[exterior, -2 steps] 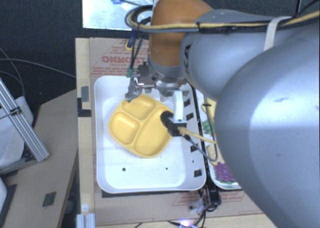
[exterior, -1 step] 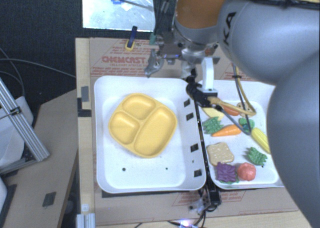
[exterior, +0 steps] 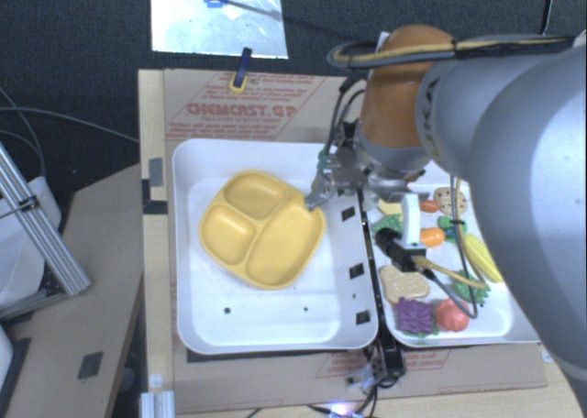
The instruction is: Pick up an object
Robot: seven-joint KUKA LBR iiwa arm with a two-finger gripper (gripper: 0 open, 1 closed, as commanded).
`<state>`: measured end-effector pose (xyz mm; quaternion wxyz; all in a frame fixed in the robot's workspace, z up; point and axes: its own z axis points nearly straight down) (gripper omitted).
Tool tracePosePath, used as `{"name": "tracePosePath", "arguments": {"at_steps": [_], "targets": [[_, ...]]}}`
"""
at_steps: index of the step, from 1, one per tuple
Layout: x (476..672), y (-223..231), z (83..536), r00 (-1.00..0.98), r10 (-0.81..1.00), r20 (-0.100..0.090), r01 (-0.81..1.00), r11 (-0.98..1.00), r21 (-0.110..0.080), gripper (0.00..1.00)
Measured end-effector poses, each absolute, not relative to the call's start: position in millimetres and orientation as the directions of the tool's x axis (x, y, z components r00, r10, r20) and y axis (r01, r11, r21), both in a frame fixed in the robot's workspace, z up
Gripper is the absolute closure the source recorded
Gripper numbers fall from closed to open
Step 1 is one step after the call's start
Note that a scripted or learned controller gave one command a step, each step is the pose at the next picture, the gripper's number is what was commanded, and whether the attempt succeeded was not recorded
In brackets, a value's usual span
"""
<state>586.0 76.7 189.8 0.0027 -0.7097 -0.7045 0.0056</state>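
A yellow divided plate [exterior: 260, 228] lies in the left white bin [exterior: 266, 320], its right rim toward the divider between the bins. My gripper [exterior: 318, 192] hangs at the plate's upper right rim, touching or nearly touching it. The grey arm and its orange band [exterior: 404, 86] reach in from the right and hide much of the right bin [exterior: 459, 334]. The part of that bin still in view holds toy food: purple grapes [exterior: 415, 317], a red fruit [exterior: 451, 315], a tan bread slice [exterior: 404, 284], yellow corn [exterior: 481, 257] and an orange carrot [exterior: 433, 236].
Both bins rest on a brown cardboard sheet [exterior: 238, 109]. A shiny foil square [exterior: 218, 4] and a blue and yellow tool [exterior: 241, 71] lie behind the bins. An aluminium frame [exterior: 41, 233] stands at the left.
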Motion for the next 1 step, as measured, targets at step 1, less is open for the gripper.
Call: {"name": "tracePosePath", "arguments": {"at_steps": [1], "targets": [[559.5, 19.3, 183.3, 0.005, 1.0, -0.001, 1.0, -0.005, -0.003, 0.0]]}}
